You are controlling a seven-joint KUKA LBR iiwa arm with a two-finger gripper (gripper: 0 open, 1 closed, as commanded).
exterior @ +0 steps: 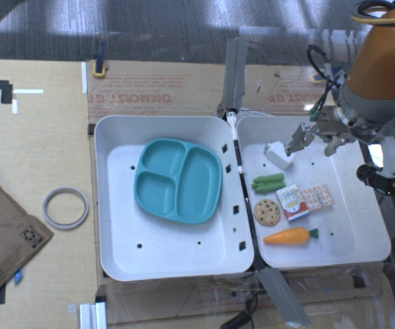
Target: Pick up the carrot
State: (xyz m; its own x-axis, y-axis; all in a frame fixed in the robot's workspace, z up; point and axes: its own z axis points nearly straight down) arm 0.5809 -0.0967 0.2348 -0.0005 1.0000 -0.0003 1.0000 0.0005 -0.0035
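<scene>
The orange carrot [289,236] with a green stub end lies on its side near the front of the right bin [368,245]. My gripper [313,145] hangs over the back of that bin, well behind the carrot. Its two fingers are spread apart and nothing sits between them, so it is open. A white block [276,155] lies just left of the left fingertip.
Between gripper and carrot lie a green pea pod [268,181], a cookie [267,212] and a small printed box [305,201]. The left bin [115,245] holds a teal divided plate [179,180]. A tape ring [66,207] rests on the bench at left.
</scene>
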